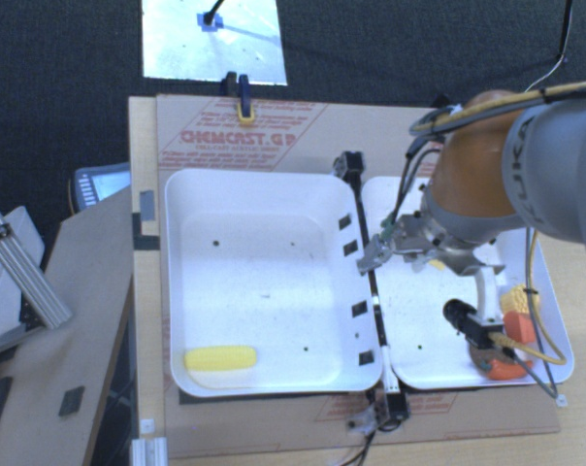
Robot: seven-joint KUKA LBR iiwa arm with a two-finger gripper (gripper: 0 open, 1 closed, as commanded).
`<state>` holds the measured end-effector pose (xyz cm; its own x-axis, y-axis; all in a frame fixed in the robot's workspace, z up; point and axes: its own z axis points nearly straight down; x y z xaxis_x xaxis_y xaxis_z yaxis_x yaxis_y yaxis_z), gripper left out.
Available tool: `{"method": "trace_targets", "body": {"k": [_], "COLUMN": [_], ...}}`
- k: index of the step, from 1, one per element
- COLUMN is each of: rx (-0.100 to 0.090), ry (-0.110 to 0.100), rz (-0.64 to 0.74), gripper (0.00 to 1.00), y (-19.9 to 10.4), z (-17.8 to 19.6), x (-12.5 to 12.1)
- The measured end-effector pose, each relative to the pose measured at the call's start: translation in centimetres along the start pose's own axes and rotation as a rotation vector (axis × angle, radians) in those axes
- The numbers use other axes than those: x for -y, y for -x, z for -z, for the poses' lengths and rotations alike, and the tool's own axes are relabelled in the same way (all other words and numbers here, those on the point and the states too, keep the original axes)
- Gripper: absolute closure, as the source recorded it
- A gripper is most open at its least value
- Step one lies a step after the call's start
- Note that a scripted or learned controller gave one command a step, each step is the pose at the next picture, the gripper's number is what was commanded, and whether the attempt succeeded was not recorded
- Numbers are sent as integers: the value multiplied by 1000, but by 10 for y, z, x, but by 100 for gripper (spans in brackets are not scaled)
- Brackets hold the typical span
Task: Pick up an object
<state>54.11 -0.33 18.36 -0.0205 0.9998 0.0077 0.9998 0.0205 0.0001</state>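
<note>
A yellow oblong object [220,358] lies in the front left corner of the left bin [264,212]. In the right bin [419,362], near its front right corner, an orange block [519,327] sits beside a yellow piece [514,300], with a red-orange piece [507,369] just in front of them. My gripper [382,249] hangs low over the right bin's left edge, close to the divider between the bins. It is well apart from the yellow object and from the cluster at the right. I see nothing held in it.
The grey arm with its orange band [472,168] covers the back half of the right bin. Black clips [349,223] line the divider. A brown board [240,134] lies under both bins, with a yellow clamp [244,115] at its back edge.
</note>
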Motion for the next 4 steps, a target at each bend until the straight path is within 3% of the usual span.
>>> {"method": "trace_targets", "body": {"k": [1,2,3,4], "rx": [6,10,13,14], "ry": [10,-2,10,16], "rz": [-9,-25,-27,-26], "gripper": [0,0,0,0], "y": [-46,19,101,150], "z": [2,1,80,203], "x": [-99,-50,-41,36]}}
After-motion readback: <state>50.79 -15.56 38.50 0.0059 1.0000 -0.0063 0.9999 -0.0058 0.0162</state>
